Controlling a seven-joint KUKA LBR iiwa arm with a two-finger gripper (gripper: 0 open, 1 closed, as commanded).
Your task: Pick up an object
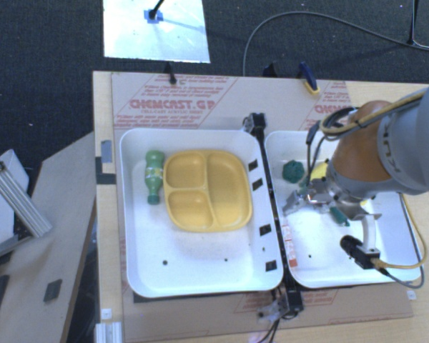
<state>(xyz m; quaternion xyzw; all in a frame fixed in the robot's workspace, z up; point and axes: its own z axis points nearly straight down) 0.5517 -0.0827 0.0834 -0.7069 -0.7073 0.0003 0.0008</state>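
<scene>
Gripper (297,201) down low in the right bin (322,263), toward its left wall. Can't tell whether spread or pressed together, way too small and murky under the wrist. Can't tell if pinching anything either. Just above it in the view, and apart from it: a small dark green object (293,170) on the bin floor, shape hard to make out. Right beside that, a yellow bit (319,171), mostly hidden behind the arm (386,152). Also a teal sliver (339,216) poking out from under the wrist, rest covered. Arm itself cut off at the right edge. Over in the left bin (200,266), well apart: yellow divided plate (204,190), green bottle (154,176) lying just beside its left rim.
</scene>
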